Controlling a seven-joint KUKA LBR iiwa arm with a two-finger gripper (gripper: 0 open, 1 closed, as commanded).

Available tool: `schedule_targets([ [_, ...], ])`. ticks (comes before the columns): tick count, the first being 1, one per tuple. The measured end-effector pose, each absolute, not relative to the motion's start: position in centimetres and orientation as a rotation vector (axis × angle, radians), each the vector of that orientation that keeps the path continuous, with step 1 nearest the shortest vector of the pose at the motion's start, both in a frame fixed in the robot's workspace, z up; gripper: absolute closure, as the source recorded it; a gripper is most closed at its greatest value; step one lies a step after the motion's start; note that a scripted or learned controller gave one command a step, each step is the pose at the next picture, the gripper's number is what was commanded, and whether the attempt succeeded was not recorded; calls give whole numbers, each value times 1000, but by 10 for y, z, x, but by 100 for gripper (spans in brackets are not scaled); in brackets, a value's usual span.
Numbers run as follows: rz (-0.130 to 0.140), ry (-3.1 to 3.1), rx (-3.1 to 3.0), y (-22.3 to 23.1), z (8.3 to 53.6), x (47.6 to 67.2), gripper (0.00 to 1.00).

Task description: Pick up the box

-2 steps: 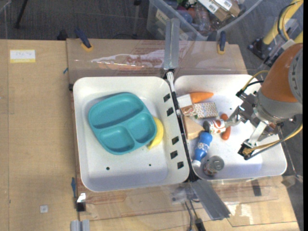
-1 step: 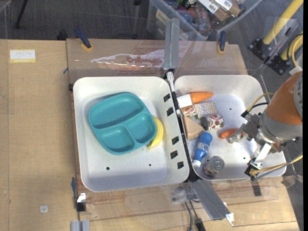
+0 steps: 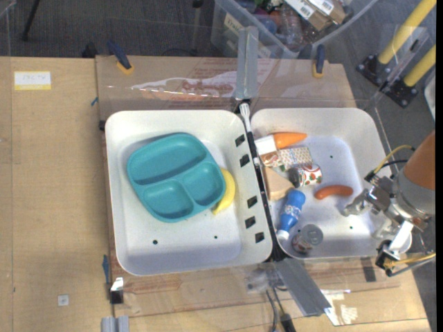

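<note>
The box, a small carton with a red and white pattern, lies in the upper left part of the right bin. It sits just below an orange carrot and touches a small printed cup. My gripper hangs low at the right bin's right side, over its floor. It is to the right of a red sausage and well apart from the box. Nothing shows in its grasp. The arm's wrist with cables covers the bin's right rim.
A blue bottle and a round tin lie near the right bin's front left corner. A tan wedge rests by the divider. The left bin holds a teal divided plate and a banana.
</note>
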State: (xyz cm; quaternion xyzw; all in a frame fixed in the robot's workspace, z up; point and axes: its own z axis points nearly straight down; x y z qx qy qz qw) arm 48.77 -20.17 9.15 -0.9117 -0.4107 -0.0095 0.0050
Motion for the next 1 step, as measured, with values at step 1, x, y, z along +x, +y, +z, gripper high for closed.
schedule_targets([
  [1, -14, -1163, -2923, -183, 91, 585, 0],
])
